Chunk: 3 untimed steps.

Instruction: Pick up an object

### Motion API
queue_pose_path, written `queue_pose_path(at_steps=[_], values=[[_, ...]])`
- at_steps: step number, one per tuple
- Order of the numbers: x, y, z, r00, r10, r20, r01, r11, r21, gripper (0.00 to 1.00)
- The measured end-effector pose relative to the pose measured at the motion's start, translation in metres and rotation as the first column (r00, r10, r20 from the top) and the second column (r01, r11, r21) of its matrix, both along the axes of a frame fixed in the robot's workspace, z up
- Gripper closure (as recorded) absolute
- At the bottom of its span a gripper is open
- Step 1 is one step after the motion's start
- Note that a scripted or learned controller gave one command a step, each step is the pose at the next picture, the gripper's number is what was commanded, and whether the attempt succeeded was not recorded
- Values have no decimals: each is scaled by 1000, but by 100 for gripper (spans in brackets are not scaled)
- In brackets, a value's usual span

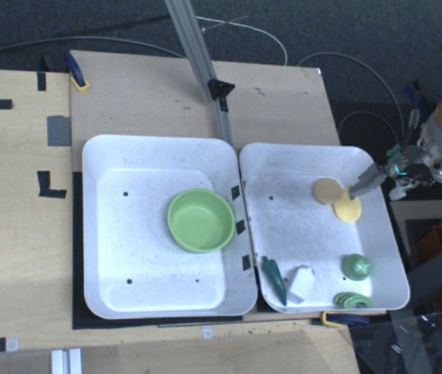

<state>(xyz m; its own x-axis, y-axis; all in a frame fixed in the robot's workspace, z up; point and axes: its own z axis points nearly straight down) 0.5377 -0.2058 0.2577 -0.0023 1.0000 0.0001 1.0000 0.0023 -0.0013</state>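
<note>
Reaching in over the right bin (376,232), claw (358,187) hovering just above the yellow disc (348,209), tan disc (328,190) just beside its tip. Finger state impossible to tell. Sitting well apart: green ball (356,266) nearer the camera, green bowl (200,220) in the left bin (104,209).

A round green plastic bowl (200,220) sits in the left shallow white bin (107,162), while the right shallow white bin (283,158) holds a tan disc (327,190) beside a yellow disc (348,210)
</note>
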Motion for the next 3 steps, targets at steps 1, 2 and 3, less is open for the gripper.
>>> queue_pose_path(at_steps=[1,2,3], values=[[0,0,0,1000,0,0,0,1000,0,0],[-5,1,-64,1000,-1,-7,1,1000,1,0],[-8,-2,-108,1000,-2,-5,2,1000,1,0]])
